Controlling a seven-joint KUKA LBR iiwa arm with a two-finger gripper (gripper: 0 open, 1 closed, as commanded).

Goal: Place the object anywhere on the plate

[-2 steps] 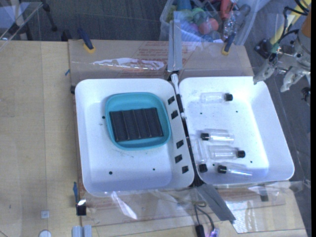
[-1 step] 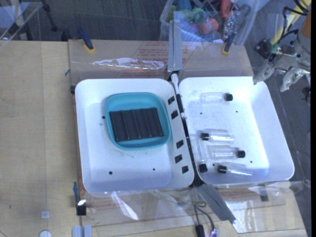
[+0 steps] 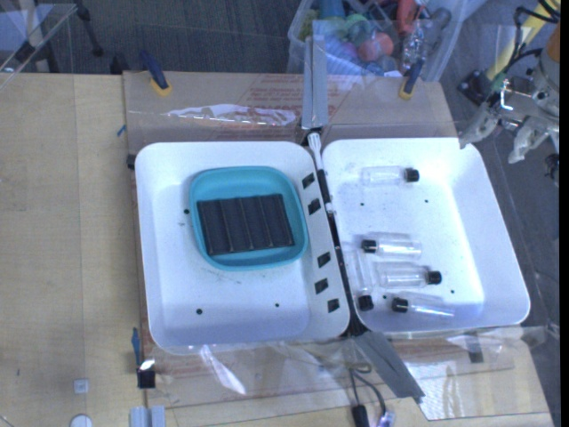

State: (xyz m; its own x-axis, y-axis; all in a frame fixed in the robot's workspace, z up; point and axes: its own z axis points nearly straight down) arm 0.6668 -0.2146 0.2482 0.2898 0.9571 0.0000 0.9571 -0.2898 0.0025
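Two white bins: left bin (image 3: 160, 238), right bin (image 3: 498, 265), touching along the bench middle. Clear tub of coloured oddments (image 3: 382, 16) beyond the far edge. Blue clamps (image 3: 157, 80) at the cardboard's far corners. Loose plastic film (image 3: 222, 367) along the near edge.

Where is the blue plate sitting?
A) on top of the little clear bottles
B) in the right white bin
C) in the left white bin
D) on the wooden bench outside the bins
C: the blue plate lies flat in the left white bin, while the little clear bottles lie in the right white bin.
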